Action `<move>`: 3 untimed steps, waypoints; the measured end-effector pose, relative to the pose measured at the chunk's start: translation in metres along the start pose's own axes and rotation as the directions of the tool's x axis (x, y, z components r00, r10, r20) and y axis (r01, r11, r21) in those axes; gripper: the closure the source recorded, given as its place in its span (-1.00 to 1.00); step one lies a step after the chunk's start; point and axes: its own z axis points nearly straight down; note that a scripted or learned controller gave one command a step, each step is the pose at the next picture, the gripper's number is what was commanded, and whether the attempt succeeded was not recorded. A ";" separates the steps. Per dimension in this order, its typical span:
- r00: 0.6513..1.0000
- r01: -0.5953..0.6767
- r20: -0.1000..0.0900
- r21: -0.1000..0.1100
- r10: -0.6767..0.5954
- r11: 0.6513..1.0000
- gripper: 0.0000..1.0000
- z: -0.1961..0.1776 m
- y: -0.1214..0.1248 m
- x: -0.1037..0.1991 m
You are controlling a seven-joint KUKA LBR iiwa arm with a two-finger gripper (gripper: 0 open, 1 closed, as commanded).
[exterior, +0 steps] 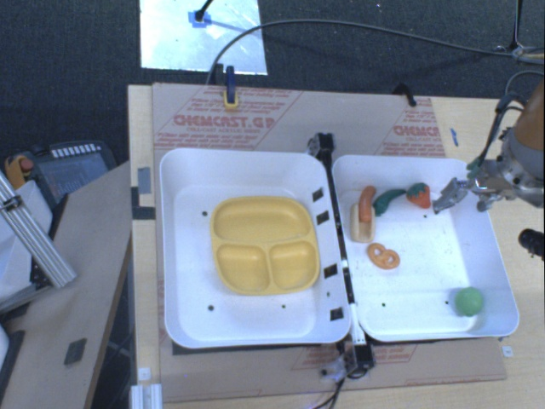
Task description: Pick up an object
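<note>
The right bin (485,254) holds a hot dog in a bun (364,214), a carrot with a green top (409,195), an orange pretzel (384,256) and a green ball (467,301). My gripper (456,196) hangs over the bin's far right part, just right of the carrot. Nothing shows in its grasp. The grey arm (524,156) comes in from the right edge.
The left bin (183,228) holds a yellow divided tray (260,244). A black divider with clips (334,237) runs between the bins. Cardboard (281,122) lies under both. A cable (358,28) crosses the floor behind, and a pendant (68,170) sits at the left.
</note>
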 end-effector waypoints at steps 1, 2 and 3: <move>1.000 0.000 -0.001 0.004 0.000 1.000 -1.00 0.043 -0.001 0.006; 1.000 0.003 -0.001 0.003 -0.003 1.000 -1.00 0.090 0.008 0.008; 1.000 0.003 0.000 0.002 -0.003 1.000 -1.00 0.107 0.009 0.008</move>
